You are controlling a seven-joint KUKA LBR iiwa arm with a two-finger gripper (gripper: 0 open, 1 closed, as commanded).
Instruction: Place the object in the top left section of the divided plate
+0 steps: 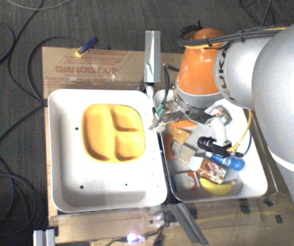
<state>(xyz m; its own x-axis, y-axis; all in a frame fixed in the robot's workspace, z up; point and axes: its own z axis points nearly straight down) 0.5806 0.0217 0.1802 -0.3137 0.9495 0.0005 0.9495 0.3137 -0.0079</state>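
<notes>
The pincer (158,118) hangs right over the seam where the two white bins meet, tucked under the orange band of the arm (203,65). From where I stand it is a dark tangle of metal with a glint of green beside it, and I honestly cannot tell how it is set, nor whether anything sits in it. That small green-and-pale bit at its tip could be the object or just part of the tool; it is too small to say.

Just to its left lies the left bin (64,188), and in it the yellow divided plate (98,150), sitting toward the upper middle. Its sections look bare. The top left section (96,118) is near the pincer but not under it.

Behind and below the pincer, the right bin (257,188) is crowded: an orange packet (180,136), a small carton (212,170), a blue-tipped thing (233,162), a banana (217,187), all jumbled close together.

My worry is this: if the pincer is carrying nothing, the trip to the plate is wasted. If it does carry something, a weak pinch could drop it on the bin rims, or it could land in the nearer right-hand sections of the plate instead, since those lie first in its path.
</notes>
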